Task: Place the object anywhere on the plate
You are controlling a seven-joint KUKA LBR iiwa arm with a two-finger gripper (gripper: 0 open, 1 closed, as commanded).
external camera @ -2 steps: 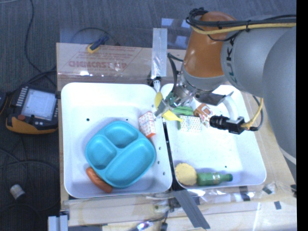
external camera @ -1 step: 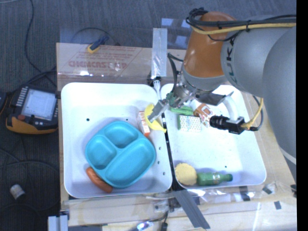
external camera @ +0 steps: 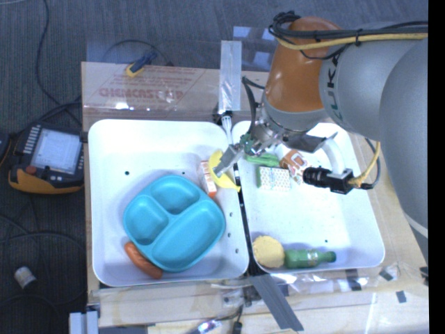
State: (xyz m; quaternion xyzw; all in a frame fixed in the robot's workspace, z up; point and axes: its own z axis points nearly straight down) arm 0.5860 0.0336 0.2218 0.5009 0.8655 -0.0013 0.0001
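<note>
The blue plate (external camera: 174,221) with three compartments lies in the left bin (external camera: 111,158), toward its front. My gripper (external camera: 228,164) reaches down-left from the orange wrist and hangs over the divider between the bins, just beyond the plate's far right corner. It is shut on a small yellow object (external camera: 227,178), which shows above and below the grey fingertips. A small orange-and-white item (external camera: 207,177) sits beside the plate's far right rim, just left of the gripper.
An orange sausage-like piece (external camera: 142,259) lies at the plate's front left edge. The right bin (external camera: 348,221) holds a green piece (external camera: 268,160), a patterned packet (external camera: 273,178), an orange-white item (external camera: 295,162), a yellow round lump (external camera: 268,250) and a green bottle (external camera: 309,258).
</note>
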